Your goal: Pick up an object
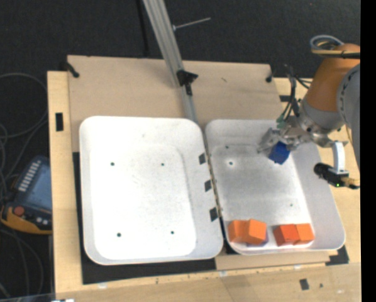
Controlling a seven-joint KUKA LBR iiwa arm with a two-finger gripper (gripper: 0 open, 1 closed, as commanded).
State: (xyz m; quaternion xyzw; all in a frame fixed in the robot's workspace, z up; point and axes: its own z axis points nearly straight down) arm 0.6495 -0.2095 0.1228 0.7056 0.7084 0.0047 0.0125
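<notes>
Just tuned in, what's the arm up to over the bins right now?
The arm's gripper is over the upper part of the right bin, with a small blue block at its tip. Whether the block is actually gripped is unclear. Two orange blocks sit along the right bin's near edge. The left bin sits alongside.

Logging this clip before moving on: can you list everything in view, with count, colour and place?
bins: 2, white, side by side on the bench
orange blocks: 2, orange, near edge of the right-hand bin
blue block: 1, blue, at the pincer, far part of the right-hand bin
bench: 1, tan, under the bins
metal rail: 1, grey, slanting from the top
handheld controller: 1, orange and grey, left on the floor
cables: several, black, left
arm: 1, grey and orange, right
pincer: 1, grey, over the right-hand bin
</notes>
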